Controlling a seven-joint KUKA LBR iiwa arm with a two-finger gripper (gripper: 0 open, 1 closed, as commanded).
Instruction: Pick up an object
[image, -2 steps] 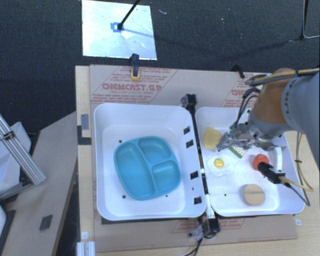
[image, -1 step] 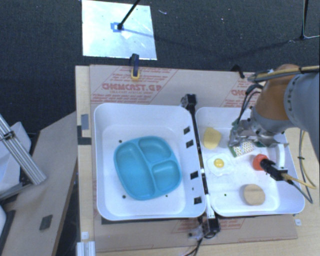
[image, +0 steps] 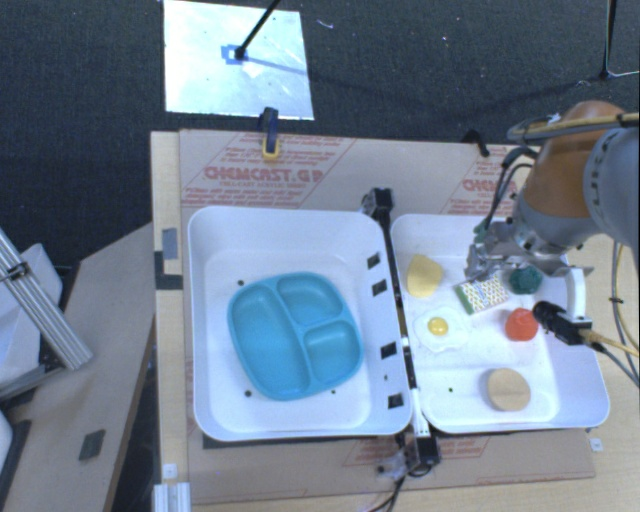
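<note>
1. Hovering low in the right bin (image: 590, 400): gripper (image: 484, 262), just above the patterned block (image: 482, 293); finger state cannot be told.
2. Lying unlifted: patterned block, fried egg (image: 440, 329), tomato (image: 520, 325).
3. Outstanding: grasp, lift.

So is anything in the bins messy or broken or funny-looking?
Nothing looks broken or spilled. The blue tray sits a bit crooked in the left bin. In the right bin, the fried egg, tomato, yellow piece, tan disc and checkered block lie scattered near the gripper.
</note>
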